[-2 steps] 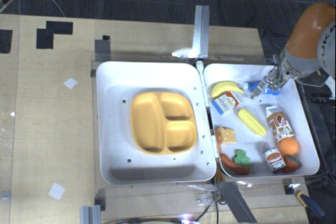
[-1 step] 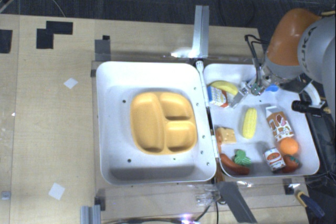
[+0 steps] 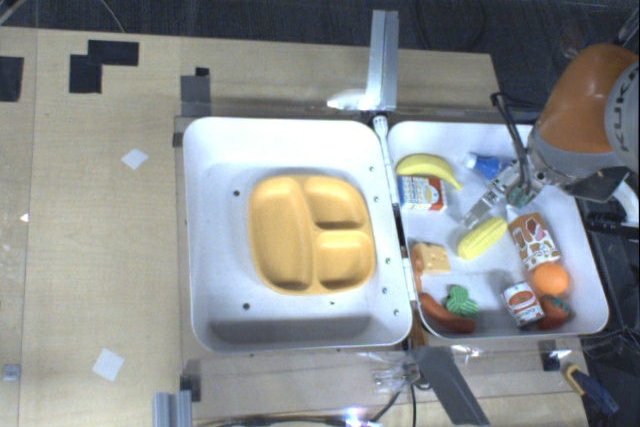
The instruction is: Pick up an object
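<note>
Hovering just above the corn cob (image 3: 481, 238), the pincer (image 3: 487, 202) gripped nothing, jaw state unclear; pick not yet done.

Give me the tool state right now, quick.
Tool: open, holding nothing, poised just above the yellow toy corn cob in the right-hand shallow white bin.

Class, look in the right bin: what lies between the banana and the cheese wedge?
In the camera view, a small red-and-white carton sits between the banana and the cheese wedge, just under the banana, with bare bin floor below it.
</note>
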You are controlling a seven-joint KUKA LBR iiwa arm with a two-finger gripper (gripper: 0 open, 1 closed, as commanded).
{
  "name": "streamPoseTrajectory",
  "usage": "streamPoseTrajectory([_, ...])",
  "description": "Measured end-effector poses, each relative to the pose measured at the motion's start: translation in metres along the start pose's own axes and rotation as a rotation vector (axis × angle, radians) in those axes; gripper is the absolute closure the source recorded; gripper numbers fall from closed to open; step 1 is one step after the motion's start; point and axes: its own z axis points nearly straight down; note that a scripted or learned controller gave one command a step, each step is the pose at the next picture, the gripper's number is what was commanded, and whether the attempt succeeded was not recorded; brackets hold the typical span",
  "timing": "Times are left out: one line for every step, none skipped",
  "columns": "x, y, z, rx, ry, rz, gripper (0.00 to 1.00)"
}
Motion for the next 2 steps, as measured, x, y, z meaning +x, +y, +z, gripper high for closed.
streamPoseTrajectory([-0.009, 0.064, 0.001, 0.018, 0.015, 0.179, 0.00])
streamPoseTrajectory([-0.012, 0.067, -0.013, 0.008, 0.000, 0.172, 1.00])
